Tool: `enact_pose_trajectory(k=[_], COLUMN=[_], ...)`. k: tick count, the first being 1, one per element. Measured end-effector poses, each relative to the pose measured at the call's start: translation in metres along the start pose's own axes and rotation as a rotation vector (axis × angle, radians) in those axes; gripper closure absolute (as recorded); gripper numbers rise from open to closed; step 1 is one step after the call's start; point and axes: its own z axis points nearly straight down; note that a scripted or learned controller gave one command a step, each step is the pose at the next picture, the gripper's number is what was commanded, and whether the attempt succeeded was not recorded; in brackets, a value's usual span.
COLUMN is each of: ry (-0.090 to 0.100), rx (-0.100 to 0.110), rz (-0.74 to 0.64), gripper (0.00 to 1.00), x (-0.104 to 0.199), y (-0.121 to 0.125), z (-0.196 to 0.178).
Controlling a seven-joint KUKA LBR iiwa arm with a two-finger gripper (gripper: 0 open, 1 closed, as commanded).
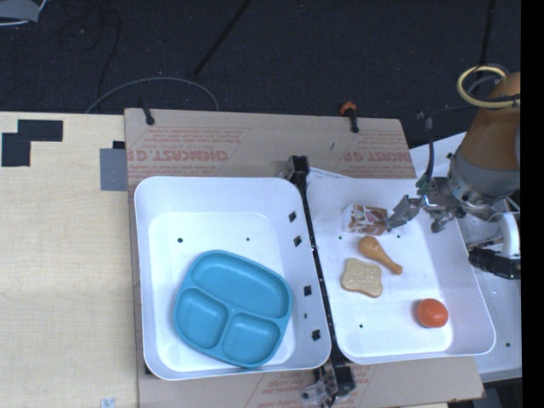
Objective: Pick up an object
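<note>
The right bin [463, 270] holds a brown-and-white snack packet [365, 219], a tan toy drumstick [380, 254], a toy bread slice [363, 278] and an orange-red ball-like fruit [433, 313]. My gripper [406, 211] reaches in from the right, low over the bin's upper part, just right of the packet and above the drumstick. I see nothing held in it.
In the left bin [161, 202] lies a blue divided plate [232, 308]. A black divider with clips [308, 253] runs between the bins. The arm's orange band [497, 134] and cables [493, 257] hang over the right bin's far right edge.
</note>
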Motion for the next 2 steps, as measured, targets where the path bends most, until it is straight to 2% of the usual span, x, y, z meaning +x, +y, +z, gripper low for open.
enact_pose_trajectory(k=[1, 2], ry=[0.0, -0.006], rx=[0.0, -0.026], rz=[0.0, 0.0], gripper=[0.0, 0.0], x=[-0.005, -0.006], y=[-0.001, 0.006], z=[0.045, 0.07])
